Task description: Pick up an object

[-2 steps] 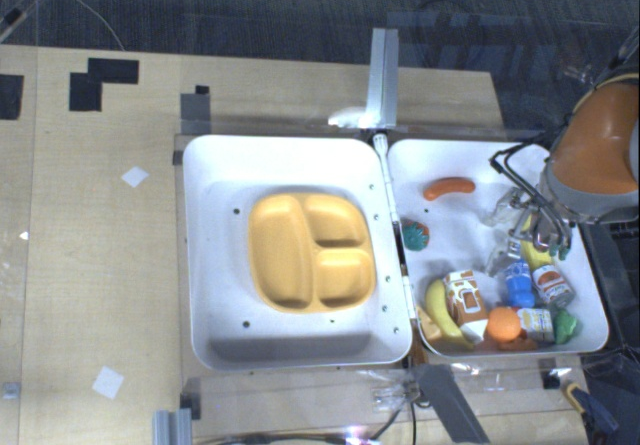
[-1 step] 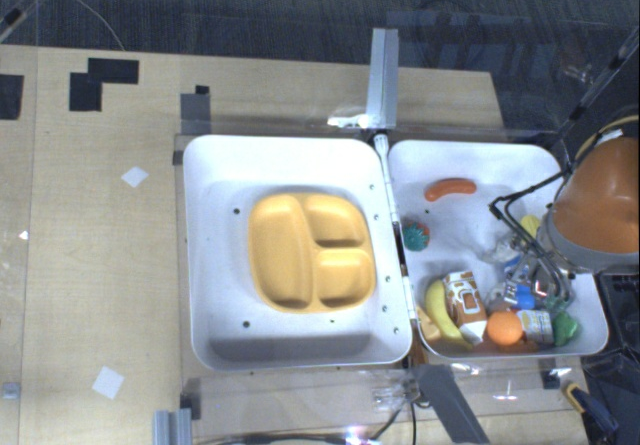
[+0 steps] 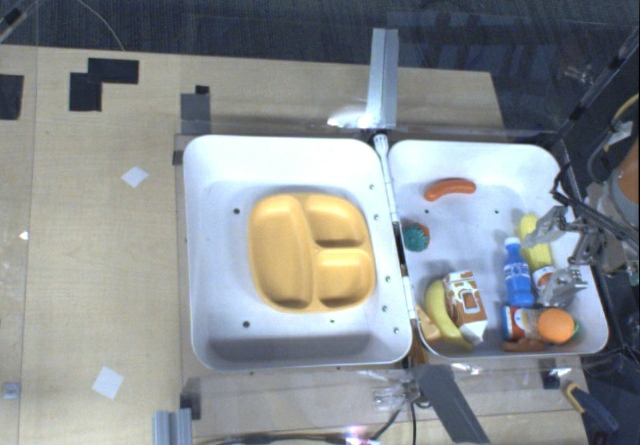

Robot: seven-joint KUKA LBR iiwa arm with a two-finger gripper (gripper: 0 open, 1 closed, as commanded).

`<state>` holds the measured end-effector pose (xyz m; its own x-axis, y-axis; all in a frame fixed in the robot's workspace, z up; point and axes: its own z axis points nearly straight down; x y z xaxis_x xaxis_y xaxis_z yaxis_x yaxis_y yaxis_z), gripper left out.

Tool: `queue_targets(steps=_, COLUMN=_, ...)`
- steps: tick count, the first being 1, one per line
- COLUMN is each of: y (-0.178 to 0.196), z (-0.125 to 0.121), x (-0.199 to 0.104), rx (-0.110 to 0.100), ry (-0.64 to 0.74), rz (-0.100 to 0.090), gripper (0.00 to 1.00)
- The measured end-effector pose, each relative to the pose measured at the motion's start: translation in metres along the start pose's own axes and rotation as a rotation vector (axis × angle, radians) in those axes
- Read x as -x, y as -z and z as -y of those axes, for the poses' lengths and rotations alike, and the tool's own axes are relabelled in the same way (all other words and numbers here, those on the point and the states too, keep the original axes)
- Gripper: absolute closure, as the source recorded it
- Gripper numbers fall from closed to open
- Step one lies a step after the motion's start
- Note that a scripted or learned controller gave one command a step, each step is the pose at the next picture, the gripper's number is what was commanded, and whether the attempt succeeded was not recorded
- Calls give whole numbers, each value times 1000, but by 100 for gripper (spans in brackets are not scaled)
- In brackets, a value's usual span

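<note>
The right bin (image 3: 470,158) holds several small items: a red-orange sausage (image 3: 450,189), a green-blue ball (image 3: 416,237), a banana (image 3: 438,308), a small printed carton (image 3: 466,301), a blue bottle (image 3: 516,275), a yellow fruit (image 3: 538,251), a red can (image 3: 516,321) and an orange (image 3: 557,326). My gripper (image 3: 556,255) hangs low over the bin's right side, open. One finger is near the top of the yellow fruit and the other is just above the orange. The yellow fruit lies just left of the gap, and nothing is gripped.
The left bin (image 3: 215,183) carries a yellow divided tray (image 3: 308,249). A metal post (image 3: 383,78) rises behind the seam between the bins. The arm and its cables crowd the right bin's right wall (image 3: 590,263). Wooden bench surrounds both bins.
</note>
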<state>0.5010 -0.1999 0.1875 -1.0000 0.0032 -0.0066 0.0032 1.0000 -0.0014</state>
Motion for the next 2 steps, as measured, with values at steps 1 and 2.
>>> queue_targets(steps=1, y=-93, z=7, x=-6, rx=0, ry=-499, rz=19, gripper=0)
queue_targets(steps=2, y=-97, z=-52, x=6, rx=-5, ry=-657, rz=15, gripper=0)
